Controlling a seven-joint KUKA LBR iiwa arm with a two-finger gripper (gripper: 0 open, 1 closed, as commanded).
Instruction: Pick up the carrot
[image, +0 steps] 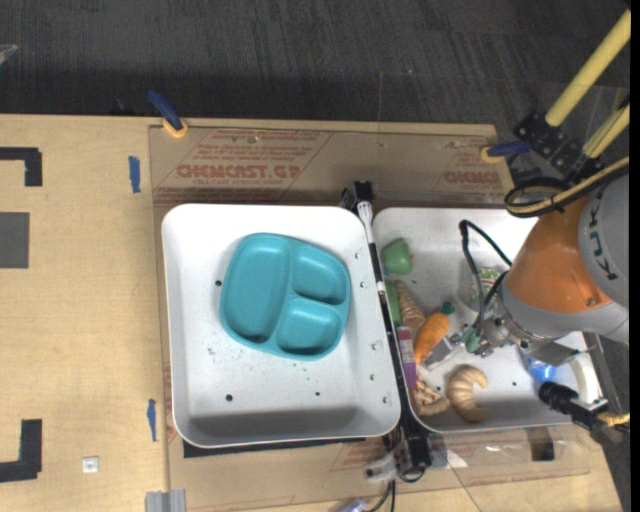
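The carrot (432, 333) is a short orange piece lying tilted in the right bin (440, 232), close to the bin's left wall. My gripper (468, 339) hangs low in that bin just to the right of the carrot, at or very near its right end. The grey arm with its orange band (555, 275) covers the space behind the gripper. Whether the carrot is being held is unclear from this angle.
A green round item (397, 257) lies above the carrot, a tan croissant-like item (466, 387) below the gripper, and more small items along the left wall (406, 345). A teal divided plate (283, 293) sits in the left bin (190, 380).
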